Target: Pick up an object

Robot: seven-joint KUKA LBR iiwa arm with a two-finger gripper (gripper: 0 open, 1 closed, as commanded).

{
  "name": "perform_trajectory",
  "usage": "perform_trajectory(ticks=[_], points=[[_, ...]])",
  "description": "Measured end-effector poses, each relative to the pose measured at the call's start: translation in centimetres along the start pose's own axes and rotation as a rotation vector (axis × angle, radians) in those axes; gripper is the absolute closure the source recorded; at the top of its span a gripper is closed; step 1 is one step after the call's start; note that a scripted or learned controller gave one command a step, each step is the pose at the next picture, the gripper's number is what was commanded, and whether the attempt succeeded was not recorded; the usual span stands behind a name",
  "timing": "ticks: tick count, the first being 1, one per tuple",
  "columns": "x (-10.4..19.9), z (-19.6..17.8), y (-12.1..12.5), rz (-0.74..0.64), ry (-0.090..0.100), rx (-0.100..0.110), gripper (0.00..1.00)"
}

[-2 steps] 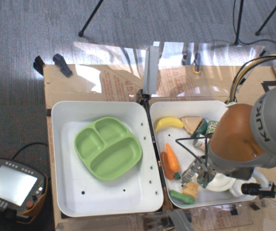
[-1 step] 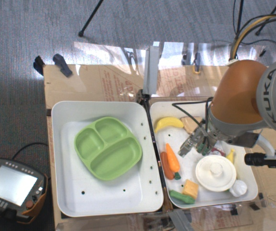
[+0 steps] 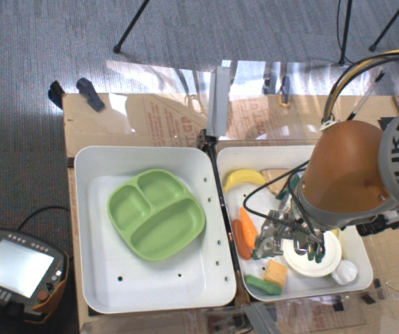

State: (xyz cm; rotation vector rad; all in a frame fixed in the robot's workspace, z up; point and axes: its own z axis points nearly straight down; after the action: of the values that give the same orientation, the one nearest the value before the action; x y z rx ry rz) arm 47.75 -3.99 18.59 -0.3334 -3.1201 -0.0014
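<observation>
Grey carpet around the bench (image 3: 144, 120); gripper (image 3: 277, 239) low in right bin (image 3: 363, 259), grip unclear, carrot (image 3: 246, 229) just left, cheese (image 3: 276, 273) below.

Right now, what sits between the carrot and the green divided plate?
In the camera view, between the carrot and the green divided plate lie bare floor of the left bin, then the two bins' adjoining walls. No object.

A handheld control screen (image 3: 19, 273) lies on the grey carpet (image 3: 19, 138) off the bench's near left corner. Two dark clamps (image 3: 74, 91) sit at the bench's far left corner. Thin black stand legs (image 3: 135, 16) cross the carpet beyond the bench's far edge.
</observation>
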Motion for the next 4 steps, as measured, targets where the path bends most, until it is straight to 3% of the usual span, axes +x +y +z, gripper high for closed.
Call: perform_trajectory(ticks=[1,2,3,4], points=[[-1.0,4.9,-5.8,0.443,0.002,0.001,1.0],[-7.5,-0.4,0.8,0.453,-0.008,-0.004,1.0],[-7.3,-0.1,0.6,0.455,-0.002,0.0,0.0],[-10.4,7.0,-2.1,0.472,0.003,0.003,0.0]])
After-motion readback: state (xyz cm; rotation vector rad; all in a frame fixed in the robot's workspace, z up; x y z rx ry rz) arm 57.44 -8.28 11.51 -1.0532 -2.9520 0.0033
